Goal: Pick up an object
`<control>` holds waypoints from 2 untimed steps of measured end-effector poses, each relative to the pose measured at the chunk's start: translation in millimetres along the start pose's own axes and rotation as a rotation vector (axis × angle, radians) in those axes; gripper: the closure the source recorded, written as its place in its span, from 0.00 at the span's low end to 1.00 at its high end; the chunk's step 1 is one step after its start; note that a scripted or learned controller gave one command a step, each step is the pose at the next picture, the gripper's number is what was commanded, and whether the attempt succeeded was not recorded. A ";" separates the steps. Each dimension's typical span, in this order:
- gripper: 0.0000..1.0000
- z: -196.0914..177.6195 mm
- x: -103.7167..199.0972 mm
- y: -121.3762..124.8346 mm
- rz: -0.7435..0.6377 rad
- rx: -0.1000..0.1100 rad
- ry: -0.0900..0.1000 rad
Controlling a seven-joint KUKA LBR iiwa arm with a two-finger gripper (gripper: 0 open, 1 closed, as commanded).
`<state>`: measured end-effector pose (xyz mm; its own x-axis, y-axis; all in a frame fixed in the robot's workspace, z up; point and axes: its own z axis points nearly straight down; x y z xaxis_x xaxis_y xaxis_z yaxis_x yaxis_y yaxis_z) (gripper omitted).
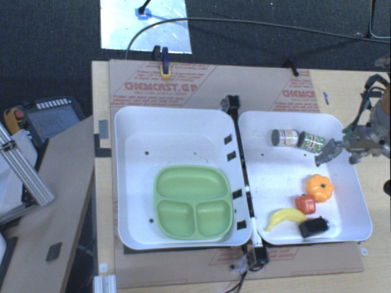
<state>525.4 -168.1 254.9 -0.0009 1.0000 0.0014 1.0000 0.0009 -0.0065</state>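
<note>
The right bin holds several small objects. Two small jars lie at its back, one with a grey lid and one with a green label. An orange pumpkin, a red piece, a yellow banana and a black block sit near the front right. My gripper hangs over the bin's right side, just right of the green-label jar and above the pumpkin. Its fingers are spread open with nothing between them.
The left bin holds a green divided plate at its front. A black clip strip runs along the seam between the bins. A control pendant lies on a side table at the left.
</note>
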 end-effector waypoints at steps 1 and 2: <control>0.00 -3.9 0.2 1.8 -0.002 -0.008 -0.002; 0.00 40.0 -5.9 -0.2 0.000 -0.005 -0.001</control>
<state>524.9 -174.0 214.9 -0.0008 1.0000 0.0001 1.0000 0.0008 -0.0019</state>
